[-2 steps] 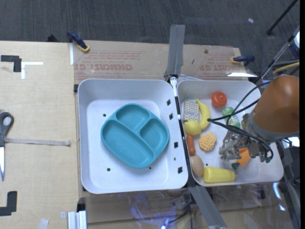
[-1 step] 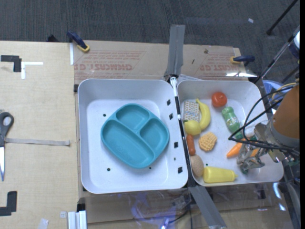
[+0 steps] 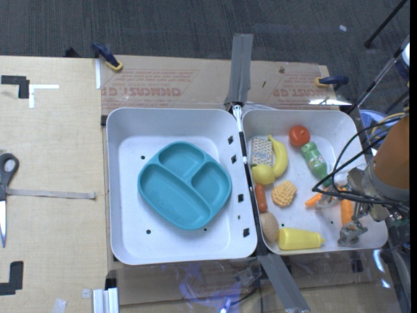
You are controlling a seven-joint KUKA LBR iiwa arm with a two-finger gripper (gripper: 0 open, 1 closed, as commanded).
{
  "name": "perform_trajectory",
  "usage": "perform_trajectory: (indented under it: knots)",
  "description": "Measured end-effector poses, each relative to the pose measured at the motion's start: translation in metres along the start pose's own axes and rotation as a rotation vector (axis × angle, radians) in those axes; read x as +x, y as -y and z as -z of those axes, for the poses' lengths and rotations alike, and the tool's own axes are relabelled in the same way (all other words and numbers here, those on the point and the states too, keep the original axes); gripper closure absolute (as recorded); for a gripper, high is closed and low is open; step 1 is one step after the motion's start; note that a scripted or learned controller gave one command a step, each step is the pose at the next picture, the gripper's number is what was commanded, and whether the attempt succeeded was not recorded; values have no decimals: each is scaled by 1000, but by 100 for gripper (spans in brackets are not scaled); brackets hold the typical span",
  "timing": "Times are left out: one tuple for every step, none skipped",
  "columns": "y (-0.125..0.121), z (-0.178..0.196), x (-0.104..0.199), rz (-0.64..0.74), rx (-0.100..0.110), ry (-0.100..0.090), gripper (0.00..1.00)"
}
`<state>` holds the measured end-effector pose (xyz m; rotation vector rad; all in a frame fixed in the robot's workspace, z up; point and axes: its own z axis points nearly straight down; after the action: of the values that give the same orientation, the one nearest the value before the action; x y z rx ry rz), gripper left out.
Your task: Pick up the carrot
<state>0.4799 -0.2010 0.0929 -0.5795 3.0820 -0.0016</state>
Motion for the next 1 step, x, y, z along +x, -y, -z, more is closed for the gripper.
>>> perform_trajectory:
  knots:
    - [-15,-1,-14,-214,-1,-2,0]
